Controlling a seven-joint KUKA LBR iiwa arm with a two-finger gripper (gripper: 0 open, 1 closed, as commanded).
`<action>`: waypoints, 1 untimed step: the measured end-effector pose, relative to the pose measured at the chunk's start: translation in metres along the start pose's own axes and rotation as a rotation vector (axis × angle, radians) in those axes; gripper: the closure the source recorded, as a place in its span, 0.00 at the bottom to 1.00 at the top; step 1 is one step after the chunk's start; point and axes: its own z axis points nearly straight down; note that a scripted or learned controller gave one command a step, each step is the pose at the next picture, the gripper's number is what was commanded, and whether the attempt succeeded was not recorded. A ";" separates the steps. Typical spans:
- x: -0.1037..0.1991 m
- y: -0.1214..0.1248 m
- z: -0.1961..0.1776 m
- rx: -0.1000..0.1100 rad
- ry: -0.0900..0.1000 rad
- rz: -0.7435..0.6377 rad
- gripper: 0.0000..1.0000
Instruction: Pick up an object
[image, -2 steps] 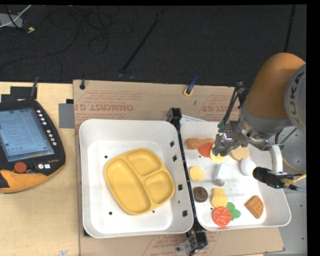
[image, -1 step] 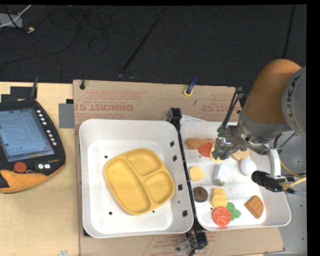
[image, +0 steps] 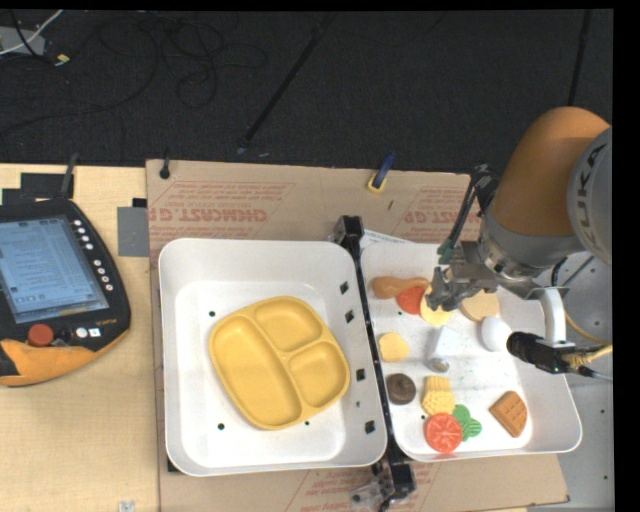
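Just below the fingers (image: 440, 297), pale-yellow piece (image: 434, 313).

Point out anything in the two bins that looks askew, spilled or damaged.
Nothing stands out. The yellow divided plate lies flat but turned at an angle in the left bin. The toy foods lie loosely scattered in the right bin, including a tomato and a waffle. The hand is low among them.

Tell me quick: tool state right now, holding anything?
Tool: open or shut cannot be told; it sits low in the right bin over a pale yellow piece.
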 end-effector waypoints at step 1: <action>0.002 -0.012 0.008 0.003 0.000 0.004 1.00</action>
